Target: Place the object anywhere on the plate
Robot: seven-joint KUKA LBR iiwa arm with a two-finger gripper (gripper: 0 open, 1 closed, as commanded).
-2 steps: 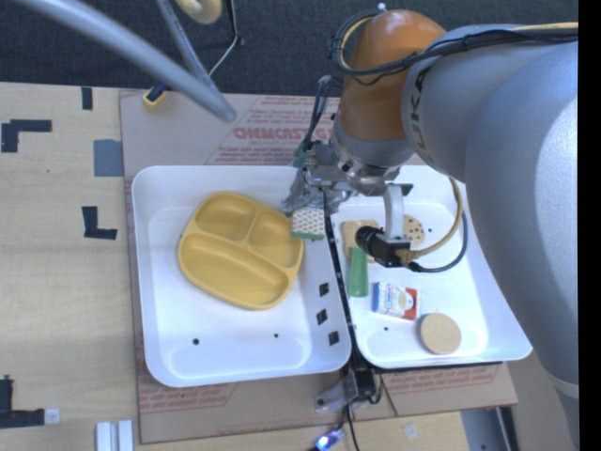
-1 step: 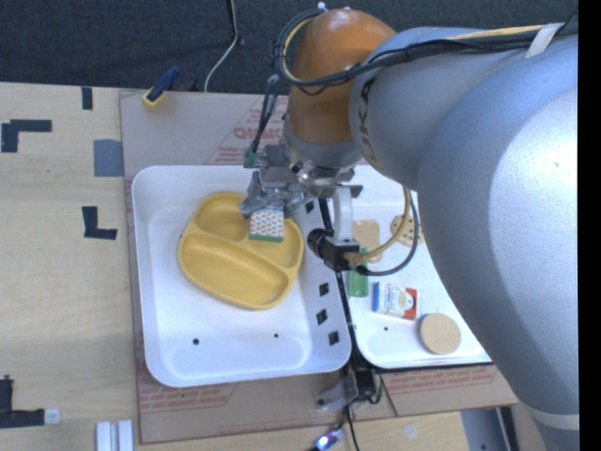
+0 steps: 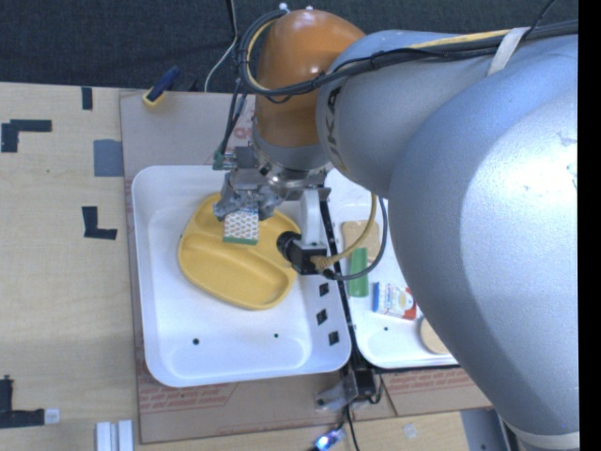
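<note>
A yellow plate (image 3: 235, 266) lies in the left white bin (image 3: 169, 346), toward its back right. Over the plate's back part hangs my gripper (image 3: 240, 207), under the orange wrist band. It is shut on a small green-and-white checkered block (image 3: 241, 225), whose top end sits between the fingers. The rest of the block hangs below them, over the yellow surface. I cannot tell whether the block touches the plate.
The right bin (image 3: 394, 355) holds a green cylinder (image 3: 358, 266), a tan piece (image 3: 364, 236), a small red, white and blue packet (image 3: 394, 301) and a tan round thing (image 3: 434, 336). The grey arm covers most of that bin. A blue and yellow item (image 3: 161, 85) lies behind the bins.
</note>
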